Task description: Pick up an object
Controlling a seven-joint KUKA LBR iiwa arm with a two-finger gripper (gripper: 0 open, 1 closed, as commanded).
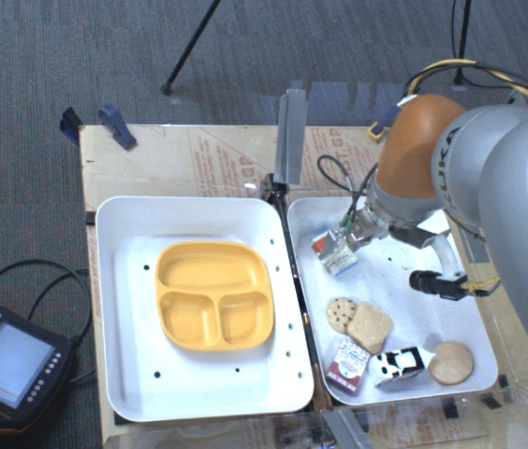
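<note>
Desk surroundings, grey carpet floor.
Teach pendant [7, 368] lies on the carpet [21, 64] at lower left, screen lit, its black cable [35, 283] looping just above it. Blue clamp [116, 126] grips the far left corner of the cardboard-topped desk [180, 162]. Dark tripod leg [194, 36] slants across the floor beyond the desk.

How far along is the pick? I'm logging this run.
Done: the gripper has reached into the right bin. In hand: it sits low at the bin's left side, with nothing visibly held. Left: grasping and lifting an object; the cookie, toast slice and carton lie untouched.
</note>
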